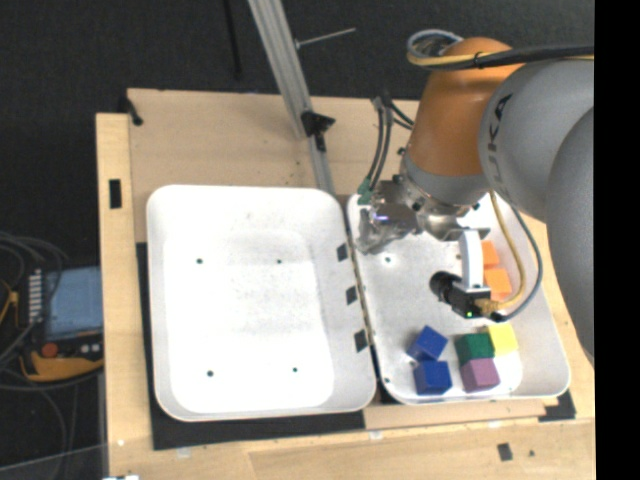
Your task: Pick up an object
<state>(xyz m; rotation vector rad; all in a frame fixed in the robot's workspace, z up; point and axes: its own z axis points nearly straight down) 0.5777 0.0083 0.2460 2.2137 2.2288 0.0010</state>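
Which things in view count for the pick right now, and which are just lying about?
For the job:
gripper, low over the right bin
blue blocks
green block
purple block
yellow block
orange block

Lying about:
left bin
metal pole
blue box with cables, off the bench

The arm (540, 98) is grey with an orange band; dark cables run beside its metal wrist
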